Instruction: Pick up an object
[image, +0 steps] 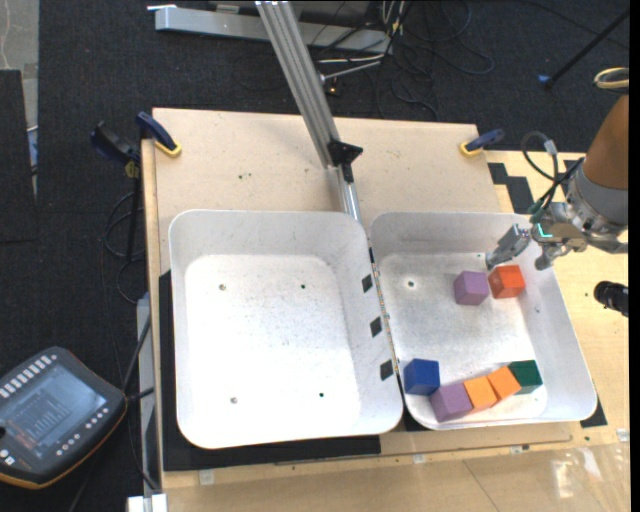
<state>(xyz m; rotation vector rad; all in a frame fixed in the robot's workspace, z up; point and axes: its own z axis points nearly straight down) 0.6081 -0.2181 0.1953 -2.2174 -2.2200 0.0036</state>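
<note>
The tool (512, 250) hangs over the right bin (570, 340), just above the orange cube (507, 281), probably lining up a grasp; I can't tell its state. The purple cube (470, 288) sits just beside.
</note>
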